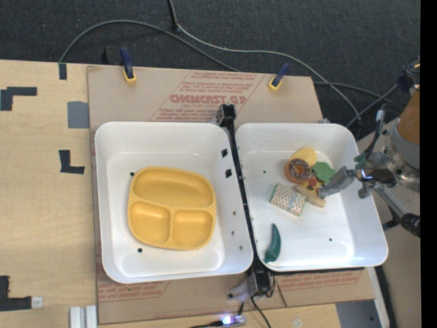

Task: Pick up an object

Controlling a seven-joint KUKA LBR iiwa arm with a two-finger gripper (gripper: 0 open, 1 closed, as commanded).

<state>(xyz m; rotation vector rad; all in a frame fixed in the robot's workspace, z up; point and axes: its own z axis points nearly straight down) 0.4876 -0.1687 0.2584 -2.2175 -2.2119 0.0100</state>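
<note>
In the right bin (341,241) lies a small cluster of objects: a yellow toy with a brown and pink round face (300,167), a green piece (323,171) beside it, and a patterned square pad (287,199) just below. A dark green pepper-shaped object (273,243) lies apart near the bin's front left. My gripper (329,186) reaches in from the right and hangs low over the right side of the cluster, its tip next to the green piece. Nothing is seen held in it.
The left bin (109,183) holds a yellow divided plate (172,206). The two bins meet at a dark central divider (239,183). Cardboard (198,94) lies under both bins, pinned by two clamps at the back. Cables run across the dark floor behind.
</note>
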